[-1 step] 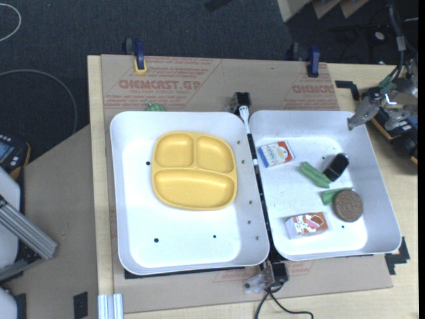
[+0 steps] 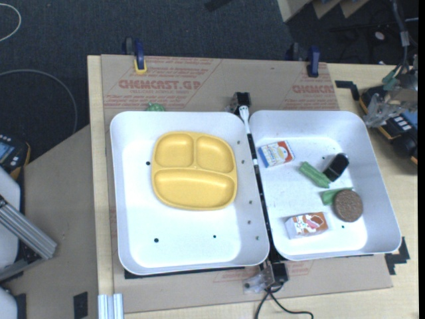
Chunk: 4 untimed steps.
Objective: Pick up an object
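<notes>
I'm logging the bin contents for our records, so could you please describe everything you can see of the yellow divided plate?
The yellow divided plate is a rounded rectangle that looks like matte plastic, with a raised rim and three compartments: two smaller ones along the far side and one wide one along the near side. Nothing lies in them. It sits flat and upright on the floor of the left bin, in its far half, turned slightly askew to the bin's walls, touching nothing but the floor.

A yellow divided plate [image 2: 194,171] lies in the left bin [image 2: 133,231]. The right bin [image 2: 372,151] holds two small printed cartons [image 2: 275,154] [image 2: 307,224], a green piece [image 2: 313,174] beside a black block [image 2: 336,167], and a brown round disc [image 2: 348,205].
</notes>
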Motion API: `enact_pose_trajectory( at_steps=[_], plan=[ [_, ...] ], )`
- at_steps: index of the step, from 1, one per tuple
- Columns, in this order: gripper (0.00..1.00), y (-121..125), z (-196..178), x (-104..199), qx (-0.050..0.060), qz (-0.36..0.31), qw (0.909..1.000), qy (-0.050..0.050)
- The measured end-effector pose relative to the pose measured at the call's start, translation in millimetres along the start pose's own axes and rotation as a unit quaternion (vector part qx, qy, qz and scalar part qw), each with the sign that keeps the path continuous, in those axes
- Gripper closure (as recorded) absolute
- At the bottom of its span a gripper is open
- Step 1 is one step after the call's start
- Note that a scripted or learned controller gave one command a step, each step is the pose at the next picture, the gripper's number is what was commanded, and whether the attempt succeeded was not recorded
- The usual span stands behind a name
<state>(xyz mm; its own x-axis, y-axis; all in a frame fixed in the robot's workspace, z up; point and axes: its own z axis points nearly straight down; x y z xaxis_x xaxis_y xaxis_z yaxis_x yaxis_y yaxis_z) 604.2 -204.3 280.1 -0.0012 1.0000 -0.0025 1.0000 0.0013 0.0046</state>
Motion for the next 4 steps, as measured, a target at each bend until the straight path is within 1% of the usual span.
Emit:
enact_pose_trajectory(
  at_steps=[1, 2, 3, 4],
  plan=[
    [1.00, -6, -37, 92, 0.000, -0.001, 1.0000, 0.001],
    [1.00, -40, -96, 169, -0.001, -0.003, 1.0000, 0.002],
    [1.00, -130, -29, 238, 0.009, -0.003, 1.0000, 0.003],
    [1.00, -124, -120, 217, -0.001, 0.000, 1.0000, 0.001]
  ],
)
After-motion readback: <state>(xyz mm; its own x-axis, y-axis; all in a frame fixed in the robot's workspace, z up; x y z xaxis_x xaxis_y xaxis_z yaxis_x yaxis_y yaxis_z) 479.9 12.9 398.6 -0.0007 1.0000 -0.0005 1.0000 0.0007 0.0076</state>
